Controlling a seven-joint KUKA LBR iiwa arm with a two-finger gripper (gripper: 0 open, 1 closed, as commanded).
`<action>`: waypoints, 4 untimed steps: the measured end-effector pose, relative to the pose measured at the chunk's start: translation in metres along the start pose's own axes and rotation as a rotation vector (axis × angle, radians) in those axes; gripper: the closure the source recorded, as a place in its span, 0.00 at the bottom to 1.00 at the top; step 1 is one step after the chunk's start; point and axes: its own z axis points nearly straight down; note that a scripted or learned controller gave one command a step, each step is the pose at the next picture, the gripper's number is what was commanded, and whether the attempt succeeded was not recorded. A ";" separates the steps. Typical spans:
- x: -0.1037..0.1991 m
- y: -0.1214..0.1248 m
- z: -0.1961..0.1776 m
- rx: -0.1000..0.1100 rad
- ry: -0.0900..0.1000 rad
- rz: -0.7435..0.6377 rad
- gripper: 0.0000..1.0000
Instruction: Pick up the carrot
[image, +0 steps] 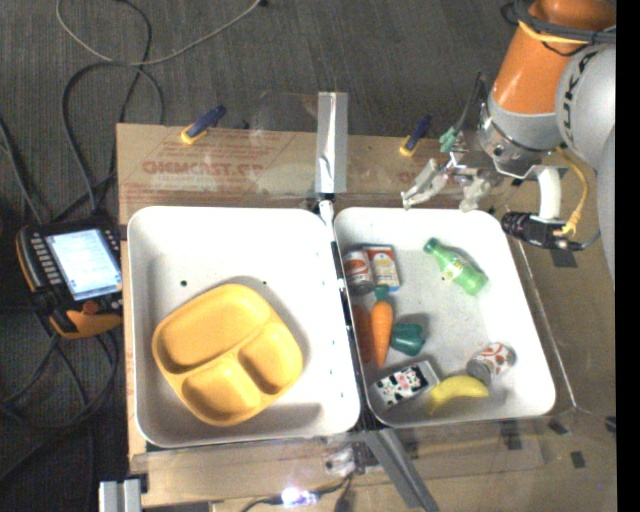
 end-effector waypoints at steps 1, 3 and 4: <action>0.038 -0.104 0.076 0.002 0.001 -0.149 0.00; 0.023 -0.096 0.077 0.000 -0.001 -0.109 0.00; 0.015 -0.131 0.166 -0.003 -0.001 -0.142 0.00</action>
